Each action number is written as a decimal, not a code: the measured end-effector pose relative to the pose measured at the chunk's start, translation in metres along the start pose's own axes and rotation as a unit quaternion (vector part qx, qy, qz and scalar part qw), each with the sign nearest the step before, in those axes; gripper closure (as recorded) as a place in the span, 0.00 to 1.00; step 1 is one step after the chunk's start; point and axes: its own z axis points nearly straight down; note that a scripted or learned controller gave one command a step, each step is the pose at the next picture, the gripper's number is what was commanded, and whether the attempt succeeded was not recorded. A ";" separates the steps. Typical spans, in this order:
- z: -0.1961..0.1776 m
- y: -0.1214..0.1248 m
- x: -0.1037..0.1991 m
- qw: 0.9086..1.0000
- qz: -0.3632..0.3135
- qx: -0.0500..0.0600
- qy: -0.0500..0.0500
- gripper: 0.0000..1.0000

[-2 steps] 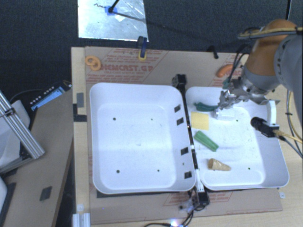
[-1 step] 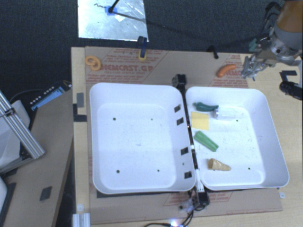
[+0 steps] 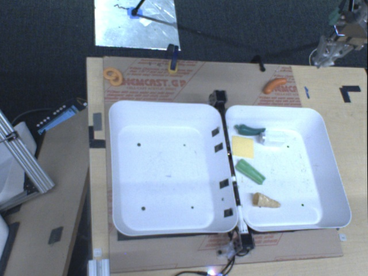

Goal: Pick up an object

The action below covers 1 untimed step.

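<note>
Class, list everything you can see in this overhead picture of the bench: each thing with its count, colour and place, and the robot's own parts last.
Bins: two, white, side by side on the bench.
Yellow square: one, right bin, near the divider.
Green oblong piece: one, right bin, below the yellow square.
Tan wedge: one, right bin, lowest item.
Dark green piece: one, right bin, top.
Orange sausage shape: one, bench, above the right bin.
Orange ring: one, bench, upper left.
End effector: one, grey, top right, away from the bins.
</note>
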 end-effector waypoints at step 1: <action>-0.139 0.002 0.083 1.000 -0.004 -0.002 0.002 1.00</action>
